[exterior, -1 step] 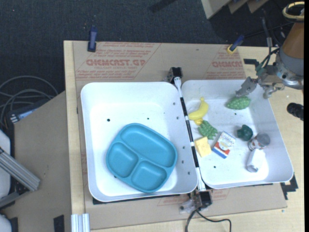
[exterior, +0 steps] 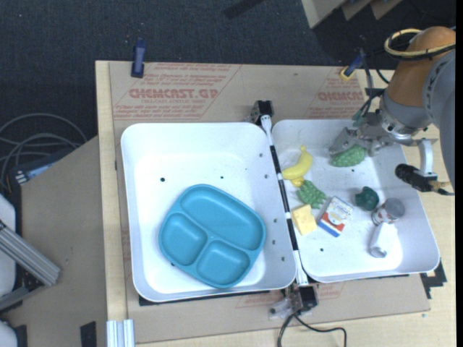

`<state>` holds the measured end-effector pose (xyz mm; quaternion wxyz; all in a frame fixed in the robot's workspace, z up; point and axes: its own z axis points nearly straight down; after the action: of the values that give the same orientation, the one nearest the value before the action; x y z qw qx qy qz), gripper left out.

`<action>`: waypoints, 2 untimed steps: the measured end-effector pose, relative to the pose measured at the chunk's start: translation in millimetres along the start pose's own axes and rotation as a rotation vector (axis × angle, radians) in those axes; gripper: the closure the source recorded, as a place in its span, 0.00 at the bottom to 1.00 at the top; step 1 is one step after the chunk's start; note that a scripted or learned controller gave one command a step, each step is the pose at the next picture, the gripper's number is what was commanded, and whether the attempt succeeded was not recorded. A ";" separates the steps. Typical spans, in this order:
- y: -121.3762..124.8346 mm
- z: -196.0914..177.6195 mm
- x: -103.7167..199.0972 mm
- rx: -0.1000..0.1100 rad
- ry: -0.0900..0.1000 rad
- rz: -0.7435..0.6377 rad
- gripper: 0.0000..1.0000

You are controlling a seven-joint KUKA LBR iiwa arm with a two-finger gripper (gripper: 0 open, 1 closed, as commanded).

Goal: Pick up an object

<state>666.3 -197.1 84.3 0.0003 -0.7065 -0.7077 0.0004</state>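
Gripper [exterior: 352, 144] over right bin [exterior: 423, 255], brown board [exterior: 181, 89], dark carpet [exterior: 145, 13]

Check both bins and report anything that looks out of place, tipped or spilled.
Nothing looks spilled or damaged. The blue divided plate lies flat but askew in the left bin. The right bin holds a loose jumble: a banana, small green pieces, a yellow block and a carton. The tool sits over a green item.

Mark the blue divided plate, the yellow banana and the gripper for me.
blue divided plate [exterior: 211, 234], camera view, on the ridge where its compartments meet.
yellow banana [exterior: 299, 165], camera view, on the middle of its curve.
gripper [exterior: 352, 144], camera view, between its fingertips, over a light green object [exterior: 348, 157].
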 end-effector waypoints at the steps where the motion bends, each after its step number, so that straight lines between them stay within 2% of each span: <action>1: 1.3 -11.6 0.2 -0.004 -0.002 -0.002 1.00; 2: 1.2 -11.4 0.4 -0.003 -0.002 -0.002 0.00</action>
<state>667.5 -196.7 95.7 -0.0015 -0.7059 -0.7083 0.0000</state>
